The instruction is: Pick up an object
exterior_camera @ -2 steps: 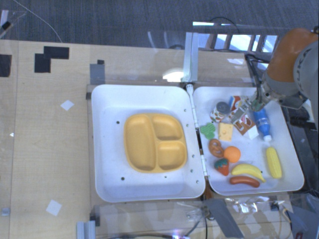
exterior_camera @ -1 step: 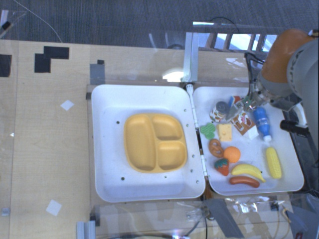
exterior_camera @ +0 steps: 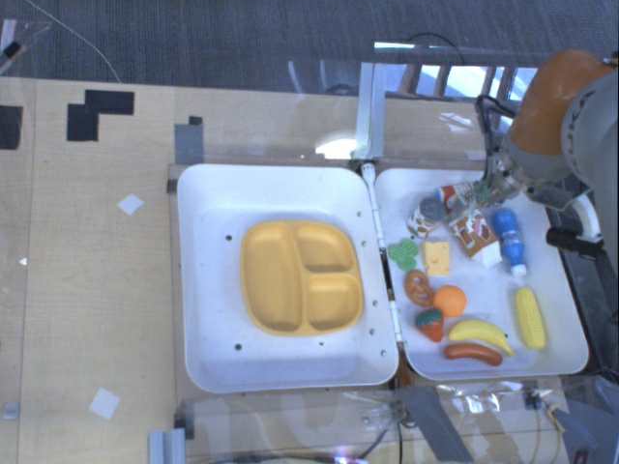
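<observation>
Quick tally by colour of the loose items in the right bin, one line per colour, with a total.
Yellow: 3, cheese wedge, banana, corn cob
Orange or red: 4, orange, strawberry, sausage, pretzel
Green: 1, leaf
Blue: 1, bottle
Mixed print: 3, carton, two cans
Total: 12

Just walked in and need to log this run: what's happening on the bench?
The grey arm reaches in from the right, its gripper low over the far end of the right bin, by a small carton and a blue bottle. Nothing is visibly lifted. Toy foods such as a banana and corn lie there. The left bin holds a yellow divided plate.
</observation>
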{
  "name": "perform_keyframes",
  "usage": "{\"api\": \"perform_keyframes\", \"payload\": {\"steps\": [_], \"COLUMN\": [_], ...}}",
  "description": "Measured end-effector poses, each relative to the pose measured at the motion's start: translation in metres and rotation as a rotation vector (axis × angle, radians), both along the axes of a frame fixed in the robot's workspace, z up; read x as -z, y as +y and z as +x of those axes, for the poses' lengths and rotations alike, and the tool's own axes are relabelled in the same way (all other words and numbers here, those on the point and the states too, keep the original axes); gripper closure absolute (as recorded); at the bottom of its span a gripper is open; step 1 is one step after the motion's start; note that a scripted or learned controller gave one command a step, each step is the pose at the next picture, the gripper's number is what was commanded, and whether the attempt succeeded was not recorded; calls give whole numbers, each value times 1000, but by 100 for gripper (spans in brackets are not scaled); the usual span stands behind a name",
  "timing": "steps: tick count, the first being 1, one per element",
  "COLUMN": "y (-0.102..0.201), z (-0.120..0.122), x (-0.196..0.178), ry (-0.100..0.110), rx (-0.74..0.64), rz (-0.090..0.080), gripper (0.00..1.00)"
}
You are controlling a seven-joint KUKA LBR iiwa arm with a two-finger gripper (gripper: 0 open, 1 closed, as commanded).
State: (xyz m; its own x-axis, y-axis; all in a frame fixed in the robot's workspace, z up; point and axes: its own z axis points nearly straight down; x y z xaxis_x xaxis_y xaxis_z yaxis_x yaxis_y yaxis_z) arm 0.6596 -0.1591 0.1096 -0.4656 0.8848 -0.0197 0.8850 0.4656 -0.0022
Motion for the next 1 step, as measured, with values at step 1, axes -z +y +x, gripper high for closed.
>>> {"api": "perform_keyframes", "payload": {"steps": [1], "y": [78], "z": [9], "x": [-140], "ry": [-18], "rx": [57], "rz": [20], "gripper": [100]}}
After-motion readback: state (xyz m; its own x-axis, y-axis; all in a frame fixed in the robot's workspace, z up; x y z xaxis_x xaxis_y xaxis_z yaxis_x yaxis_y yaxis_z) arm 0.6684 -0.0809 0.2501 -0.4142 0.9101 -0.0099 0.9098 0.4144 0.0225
